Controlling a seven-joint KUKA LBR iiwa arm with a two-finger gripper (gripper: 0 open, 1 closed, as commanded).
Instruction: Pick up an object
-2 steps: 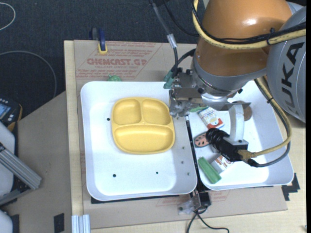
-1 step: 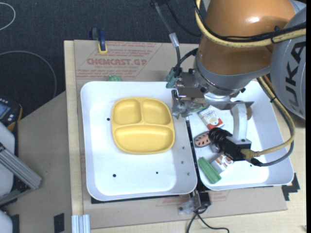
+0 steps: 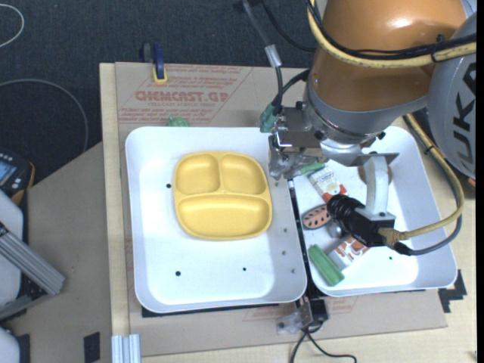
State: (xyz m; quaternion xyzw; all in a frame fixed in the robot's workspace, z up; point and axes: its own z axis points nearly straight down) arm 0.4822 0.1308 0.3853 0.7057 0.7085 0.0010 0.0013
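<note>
My gripper [image 3: 286, 160] hangs under the big orange and grey wrist, low over the near left corner of the right bin [image 3: 423, 267], close to the wall between the two bins. Just to its right lies a small white tube with red and green print [image 3: 324, 180]. Below that lies a brown spotted oval piece [image 3: 314, 218]. A green block [image 3: 324, 265] and an orange and white packet [image 3: 349, 249] rest near the bin's front. The wrist hides the back part of this bin.
A yellow divided plate [image 3: 221, 195] lies in the left bin [image 3: 151, 263]. A small green scrap [image 3: 178, 122] sits at that bin's back rim. A blue and yellow clamp [image 3: 157, 63] grips the board's far edge.
</note>
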